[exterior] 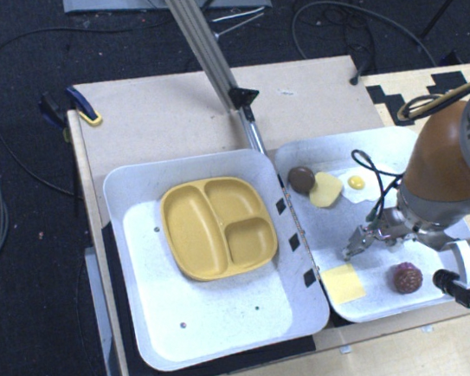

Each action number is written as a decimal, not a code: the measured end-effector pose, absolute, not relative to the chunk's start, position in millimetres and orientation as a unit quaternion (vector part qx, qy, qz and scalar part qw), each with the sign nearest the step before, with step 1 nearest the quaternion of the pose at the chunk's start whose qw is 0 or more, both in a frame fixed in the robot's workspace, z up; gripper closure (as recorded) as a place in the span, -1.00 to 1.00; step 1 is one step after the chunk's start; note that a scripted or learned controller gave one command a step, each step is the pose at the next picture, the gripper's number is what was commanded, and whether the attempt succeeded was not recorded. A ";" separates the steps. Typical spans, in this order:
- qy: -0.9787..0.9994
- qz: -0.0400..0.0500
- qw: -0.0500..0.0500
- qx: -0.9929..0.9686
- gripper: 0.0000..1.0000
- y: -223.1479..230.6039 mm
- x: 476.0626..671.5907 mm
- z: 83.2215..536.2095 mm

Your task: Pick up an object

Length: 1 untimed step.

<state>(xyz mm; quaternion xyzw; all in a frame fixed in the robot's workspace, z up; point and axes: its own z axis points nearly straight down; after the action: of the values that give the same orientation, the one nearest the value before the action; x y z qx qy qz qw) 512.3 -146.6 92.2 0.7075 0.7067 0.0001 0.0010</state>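
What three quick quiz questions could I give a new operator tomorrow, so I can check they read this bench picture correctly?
1. True or false: the yellow divided plate lies in the left bin.
2. Which item lies nearest the dark red ball in the right bin? A) brown ball B) yellow square block C) fried egg
3. Fill in: the gripper hovers over the ____ bin.

Key: 1 true; 2 B; 3 right.
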 end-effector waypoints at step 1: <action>0.706 0.001 0.005 0.708 1.00 -147.8 514.1 105.4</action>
<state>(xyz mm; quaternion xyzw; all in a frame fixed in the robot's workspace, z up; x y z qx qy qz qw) 514.1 -147.8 105.4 0.7081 0.7061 0.0014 0.0047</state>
